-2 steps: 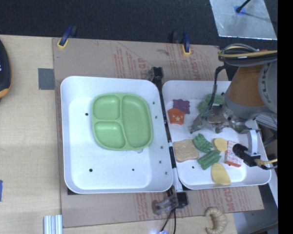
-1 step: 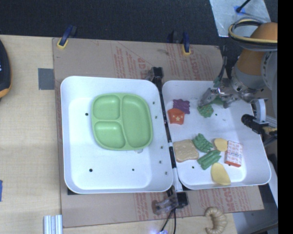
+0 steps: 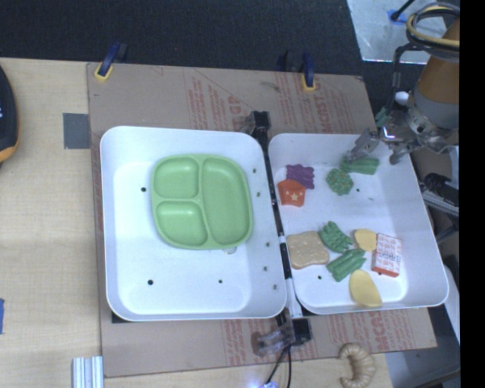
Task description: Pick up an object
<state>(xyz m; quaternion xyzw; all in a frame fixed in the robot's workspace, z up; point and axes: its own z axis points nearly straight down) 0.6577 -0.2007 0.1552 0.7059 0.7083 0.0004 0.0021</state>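
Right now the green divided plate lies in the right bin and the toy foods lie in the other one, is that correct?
Not quite. The camera view shows the green divided plate in the left bin; the toy foods lie in the right bin.

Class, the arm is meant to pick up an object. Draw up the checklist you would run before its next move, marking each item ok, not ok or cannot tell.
1. Objects available in right bin: ok, several toy foods lie there.
2. Gripper over right bin: ok, at its upper edge.
3. Green piece right under gripper: ok as nearest target.
4. Object held: cannot tell.
5. Neighbouring green piece close by: not ok, may be nudged.
6. Green divided plate in left bin: ok, out of the way.
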